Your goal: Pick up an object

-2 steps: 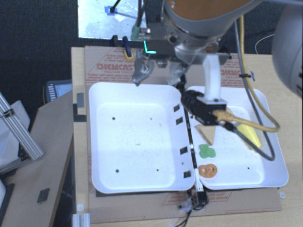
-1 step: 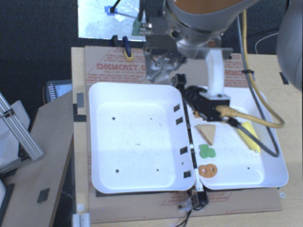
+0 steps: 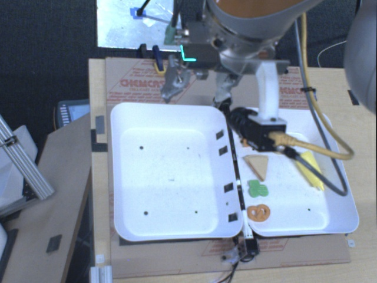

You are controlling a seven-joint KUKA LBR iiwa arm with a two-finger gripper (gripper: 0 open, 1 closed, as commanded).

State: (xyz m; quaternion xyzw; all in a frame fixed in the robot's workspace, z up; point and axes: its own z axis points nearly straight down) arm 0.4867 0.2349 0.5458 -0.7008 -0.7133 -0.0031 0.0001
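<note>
While the gripper hangs beyond the right bin, finger state indiscernible, that bin holds a yellow strip running diagonally, a tan wedge pointing nearward, a green piece, an orange pretzel.

The arm is cut off by the top edge at twelve o'clock. It hides the right bin's far end. The pincer's tips look blurred.
</note>
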